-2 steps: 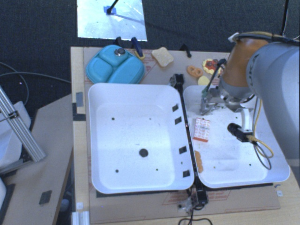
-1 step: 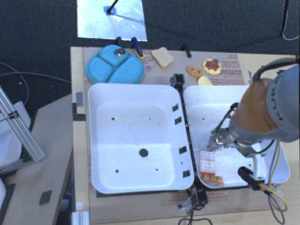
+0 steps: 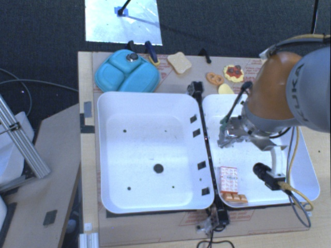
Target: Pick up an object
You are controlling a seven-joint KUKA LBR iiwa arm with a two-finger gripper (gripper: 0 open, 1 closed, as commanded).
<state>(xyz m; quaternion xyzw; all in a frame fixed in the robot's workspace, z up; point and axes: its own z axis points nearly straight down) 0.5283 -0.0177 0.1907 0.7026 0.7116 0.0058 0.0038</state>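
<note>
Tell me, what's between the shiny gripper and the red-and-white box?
Only bare white bin floor between the gripper and the flat red-and-white box, seen from the overhead camera.

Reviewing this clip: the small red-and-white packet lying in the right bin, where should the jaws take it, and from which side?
The red-and-white packet lies flat near the right bin's front edge, beside the divider. Probably best to come straight down from above and pinch across its two long edges, the narrower span. The orange item touches its front end, so gripping end to end looks crowded.

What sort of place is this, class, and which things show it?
Probably a robot test bench: a grey and orange arm reaches over two white bins, with toy food and taped cables nearby.
</note>
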